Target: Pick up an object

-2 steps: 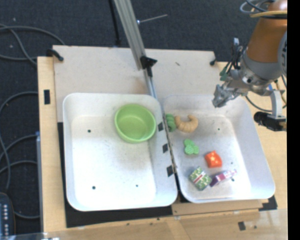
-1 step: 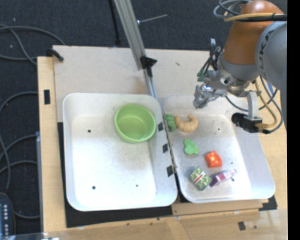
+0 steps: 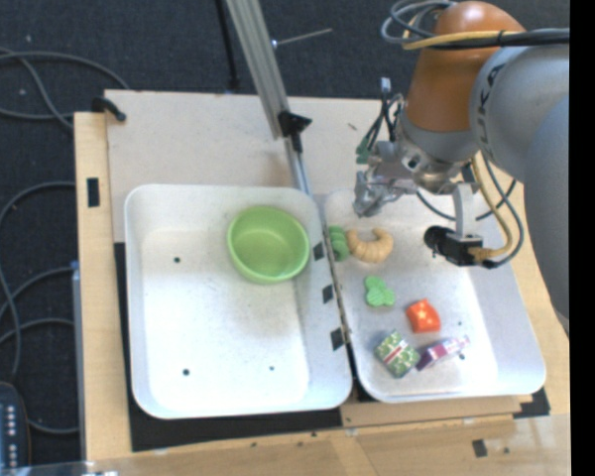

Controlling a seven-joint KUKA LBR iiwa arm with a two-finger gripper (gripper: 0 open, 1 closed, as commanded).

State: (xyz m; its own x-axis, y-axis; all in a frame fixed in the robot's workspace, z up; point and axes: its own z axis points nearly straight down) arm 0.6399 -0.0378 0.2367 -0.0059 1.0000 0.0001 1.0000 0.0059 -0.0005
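Note:
My gripper [image 3: 370,202] hangs over the far left part of the right bin [image 3: 496,315], just above and behind a tan croissant-shaped toy [image 3: 370,245]. Nothing shows between its fingers. A small green piece [image 3: 337,243] lies against the bin's left wall beside the croissant. Nearer the front lie a green clover-shaped toy [image 3: 378,292], an orange block [image 3: 422,315], a green patterned cube [image 3: 396,353] and a small purple and white item [image 3: 442,350]. A light green bowl [image 3: 268,244] sits in the left bin [image 3: 178,345], near its far right corner.
A slanted metal pole [image 3: 263,67] rises from the far edge between the bins. The grey arm with its orange band [image 3: 456,58] and looping cables [image 3: 476,236] covers the right bin's far right. Cardboard [image 3: 178,137] lies behind the bins.

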